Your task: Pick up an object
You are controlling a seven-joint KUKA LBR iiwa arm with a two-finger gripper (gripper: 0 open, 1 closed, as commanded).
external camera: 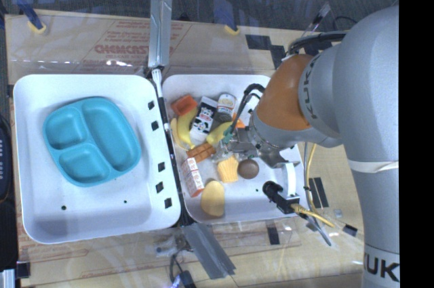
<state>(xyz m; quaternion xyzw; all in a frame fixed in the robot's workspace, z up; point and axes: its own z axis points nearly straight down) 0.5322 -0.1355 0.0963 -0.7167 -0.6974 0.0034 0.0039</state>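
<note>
The right white bin (230,215) holds several small objects. Among them are a yellow banana (180,133), a black-and-white carton (202,120), an orange piece (184,105), a small can (226,102), a yellow wedge (228,171), a brown ball (248,169), a pale yellow fruit (213,198) and a red-and-white packet (194,175). My gripper (234,139) is low inside this bin, over the middle of the pile. It sits just right of the banana's end and above the yellow wedge. The wrist hides its tips.
The left white bin (41,212) holds a blue divided plate (91,139). A metal bar (160,29) stands at the back between the bins. The arm's orange band (285,97) and grey body cover the right bin's right side. Cables (315,212) trail off the front right.
</note>
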